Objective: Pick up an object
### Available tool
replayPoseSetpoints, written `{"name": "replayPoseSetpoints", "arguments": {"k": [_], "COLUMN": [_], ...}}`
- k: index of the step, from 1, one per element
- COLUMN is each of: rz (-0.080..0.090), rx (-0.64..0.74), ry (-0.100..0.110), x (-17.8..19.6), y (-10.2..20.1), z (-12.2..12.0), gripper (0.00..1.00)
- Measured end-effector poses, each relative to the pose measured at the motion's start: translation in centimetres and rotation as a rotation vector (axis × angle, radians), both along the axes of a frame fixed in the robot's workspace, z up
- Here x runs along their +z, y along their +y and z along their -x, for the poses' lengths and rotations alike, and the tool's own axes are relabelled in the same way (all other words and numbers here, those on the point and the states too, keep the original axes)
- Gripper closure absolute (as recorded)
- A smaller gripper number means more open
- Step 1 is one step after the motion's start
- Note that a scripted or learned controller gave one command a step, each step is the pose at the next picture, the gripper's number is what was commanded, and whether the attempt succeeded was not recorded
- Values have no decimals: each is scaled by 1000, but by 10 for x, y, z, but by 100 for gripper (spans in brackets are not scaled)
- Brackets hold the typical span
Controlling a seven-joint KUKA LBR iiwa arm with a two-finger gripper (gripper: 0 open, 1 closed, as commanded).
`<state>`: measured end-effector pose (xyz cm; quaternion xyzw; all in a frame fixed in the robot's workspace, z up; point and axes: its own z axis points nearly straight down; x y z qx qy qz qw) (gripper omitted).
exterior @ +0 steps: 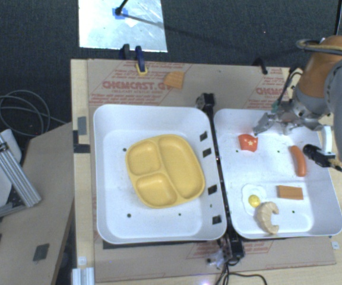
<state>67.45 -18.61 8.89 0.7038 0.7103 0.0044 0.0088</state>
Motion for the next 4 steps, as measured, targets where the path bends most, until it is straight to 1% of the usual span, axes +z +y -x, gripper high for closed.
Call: {"name": "replayPoseSetpoints", "arguments": {"k": [1,2,3,4], "rz": [-7,2,-8,-10], "rx": [-15,1,-9,-10], "ry": [22,-8,27,29], "x": [79,218,101,29], "y": [-23,-19,-20,3], "z": [131,-1,46,131], "gripper": [0,0,0,0]}}
